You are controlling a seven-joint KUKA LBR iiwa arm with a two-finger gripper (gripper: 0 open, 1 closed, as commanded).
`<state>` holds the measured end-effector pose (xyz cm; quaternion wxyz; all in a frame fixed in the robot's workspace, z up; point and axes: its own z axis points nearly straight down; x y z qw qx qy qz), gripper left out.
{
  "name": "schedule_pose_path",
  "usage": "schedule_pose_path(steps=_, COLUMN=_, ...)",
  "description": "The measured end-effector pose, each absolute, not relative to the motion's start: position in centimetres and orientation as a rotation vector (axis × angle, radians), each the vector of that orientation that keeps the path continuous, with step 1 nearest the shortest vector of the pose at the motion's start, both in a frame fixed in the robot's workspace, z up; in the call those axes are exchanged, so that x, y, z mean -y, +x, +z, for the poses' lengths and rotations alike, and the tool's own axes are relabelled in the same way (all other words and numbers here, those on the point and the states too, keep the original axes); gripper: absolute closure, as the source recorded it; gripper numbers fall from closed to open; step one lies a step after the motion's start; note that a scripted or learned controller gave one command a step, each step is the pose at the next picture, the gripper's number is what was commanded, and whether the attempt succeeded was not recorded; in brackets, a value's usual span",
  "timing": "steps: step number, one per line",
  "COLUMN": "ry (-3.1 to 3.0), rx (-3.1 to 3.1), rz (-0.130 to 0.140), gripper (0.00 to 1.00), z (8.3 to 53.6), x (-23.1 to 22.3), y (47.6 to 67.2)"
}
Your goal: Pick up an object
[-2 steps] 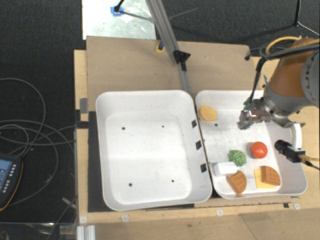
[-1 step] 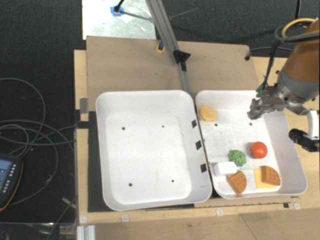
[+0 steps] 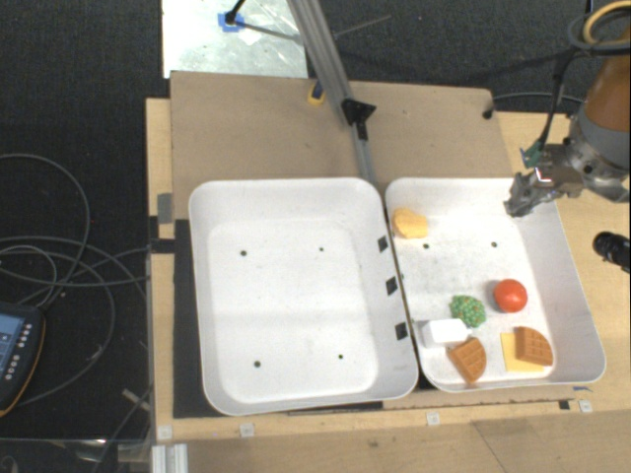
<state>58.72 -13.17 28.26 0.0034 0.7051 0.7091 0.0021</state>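
The right bin (image 3: 552,235) holds several small objects. A yellow lump (image 3: 411,225) lies at its back left. A red ball (image 3: 510,295) and a green bumpy piece (image 3: 469,310) sit near the middle front. A white block (image 3: 445,332), an orange-brown wedge (image 3: 469,359) and a brown waffle on a yellow slab (image 3: 528,349) lie along the front. My gripper (image 3: 521,203) hangs over the bin's back right corner, well away from all of them, with nothing visible in it.
The left bin (image 3: 286,294) stands beside the right one. A slanted grey pole (image 3: 325,47) crosses the back of the bench. Cables and a pendant (image 3: 15,348) lie on the floor to the left.
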Motion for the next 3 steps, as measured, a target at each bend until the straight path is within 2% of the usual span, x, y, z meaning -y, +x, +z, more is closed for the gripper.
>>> schedule_pose_path(steps=1, ry=2.211, rx=-2.233, rz=0.003, gripper=1.00, z=27.3, x=7.9, y=58.8)
schedule_pose_path(steps=2, ry=2.210, rx=-2.234, rz=0.003, gripper=1.00, z=27.5, x=3.1, y=57.8)
schedule_pose_path(steps=3, ry=2.211, rx=-2.234, rz=0.003, gripper=1.00, z=25.8, x=-2.4, y=57.2)
